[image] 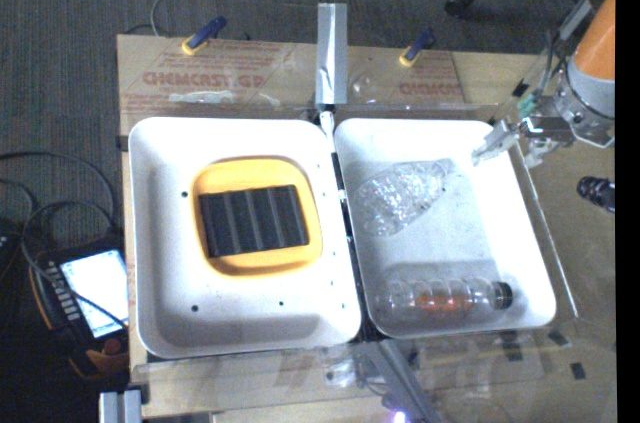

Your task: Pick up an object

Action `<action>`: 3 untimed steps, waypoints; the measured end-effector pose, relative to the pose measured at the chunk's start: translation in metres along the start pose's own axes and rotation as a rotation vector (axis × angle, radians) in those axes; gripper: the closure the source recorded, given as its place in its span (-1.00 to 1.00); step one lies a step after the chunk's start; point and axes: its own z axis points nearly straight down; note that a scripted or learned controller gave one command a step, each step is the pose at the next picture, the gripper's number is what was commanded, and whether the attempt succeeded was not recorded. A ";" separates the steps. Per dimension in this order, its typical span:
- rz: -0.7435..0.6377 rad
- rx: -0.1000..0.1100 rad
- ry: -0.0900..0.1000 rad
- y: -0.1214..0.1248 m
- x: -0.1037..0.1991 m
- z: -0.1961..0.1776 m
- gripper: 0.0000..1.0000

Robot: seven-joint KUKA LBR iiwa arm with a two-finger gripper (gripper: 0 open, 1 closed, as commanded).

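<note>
One grey arm's gripper (497, 143) hangs over the right white bin's (530, 211) edge; grip unclear. Nearby lies a crumpled clear plastic bottle (402, 194).

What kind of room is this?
Probably a robot lab: a grey robot arm with an orange band reaches over two shallow white bins, with clamps and cables around the bench.

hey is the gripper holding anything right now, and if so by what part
Nothing appears held. The gripper hangs at the upper right rim of the right bin, apart from the crumpled clear plastic and the clear bottle lying inside it.
</note>
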 end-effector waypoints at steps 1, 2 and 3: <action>-0.023 0.001 0.000 0.057 0.086 0.100 -1.00; -0.124 -0.038 -0.010 0.049 0.064 0.129 -1.00; -0.250 -0.050 -0.026 0.025 0.087 0.127 -1.00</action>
